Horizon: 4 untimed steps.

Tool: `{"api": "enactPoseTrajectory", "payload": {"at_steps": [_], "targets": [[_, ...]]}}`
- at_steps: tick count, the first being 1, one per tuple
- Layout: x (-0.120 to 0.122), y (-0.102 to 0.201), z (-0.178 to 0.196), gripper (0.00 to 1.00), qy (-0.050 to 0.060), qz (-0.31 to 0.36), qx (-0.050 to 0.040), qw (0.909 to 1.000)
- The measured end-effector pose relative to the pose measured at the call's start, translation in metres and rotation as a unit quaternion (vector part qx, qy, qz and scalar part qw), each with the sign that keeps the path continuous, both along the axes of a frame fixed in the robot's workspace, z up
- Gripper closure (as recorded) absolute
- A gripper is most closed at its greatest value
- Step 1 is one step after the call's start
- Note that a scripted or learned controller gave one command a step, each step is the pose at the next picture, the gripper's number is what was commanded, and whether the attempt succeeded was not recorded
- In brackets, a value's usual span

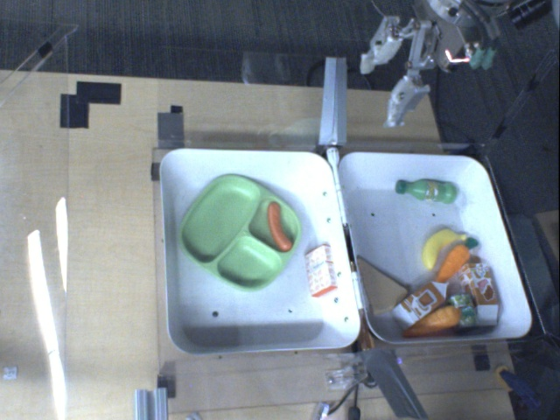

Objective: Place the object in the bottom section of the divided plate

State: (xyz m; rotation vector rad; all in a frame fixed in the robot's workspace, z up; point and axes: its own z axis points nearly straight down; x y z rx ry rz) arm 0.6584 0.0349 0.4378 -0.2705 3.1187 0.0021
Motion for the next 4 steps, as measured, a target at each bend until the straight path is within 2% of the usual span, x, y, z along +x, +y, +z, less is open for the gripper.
{"api": "enactPoseTrajectory", "payload": {"at_steps": [1, 2, 3, 4], "targets": [[0.011, -0.055, 0.001, 0.00, -0.001, 0.001, -0.0004, 1.0000], [-0.019, -0.086, -0.051, 0.00, 0.000, -0.030, -0.0004, 0.9995], [0.011, -0.139, 0.002, 0.00, -0.001, -0.078, -0.0004, 0.9970], [0.005, -0.219, 0.001, 0.00, -0.001, -0.080, -0.0012, 0.9968]]}}
